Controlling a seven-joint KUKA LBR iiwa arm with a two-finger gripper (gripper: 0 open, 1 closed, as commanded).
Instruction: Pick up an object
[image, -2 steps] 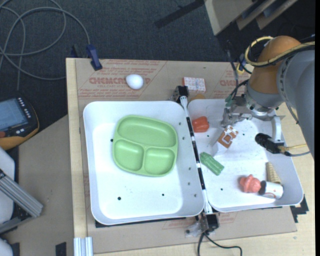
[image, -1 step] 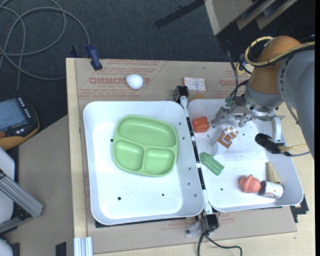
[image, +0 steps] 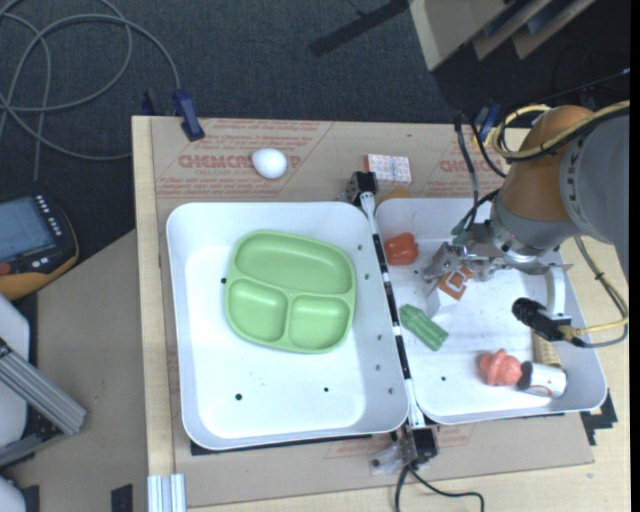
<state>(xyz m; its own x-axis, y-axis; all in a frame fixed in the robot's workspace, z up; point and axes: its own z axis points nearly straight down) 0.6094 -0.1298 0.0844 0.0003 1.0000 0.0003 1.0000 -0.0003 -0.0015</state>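
- Bright, even overhead light; both white bins (image: 200, 400) near blown out, little surface detail.
- Shadows soft and short, faint one under green divided plate (image: 290, 290).
- Dark carpet (image: 90, 90) at top underexposed, cables barely separate.
- Overall soft, low-res; print on cardboard (image: 310, 140) fuzzy.
- Arm (image: 565, 180) slightly blurred at right edge.
- Small items in right bin lack sharp edges.
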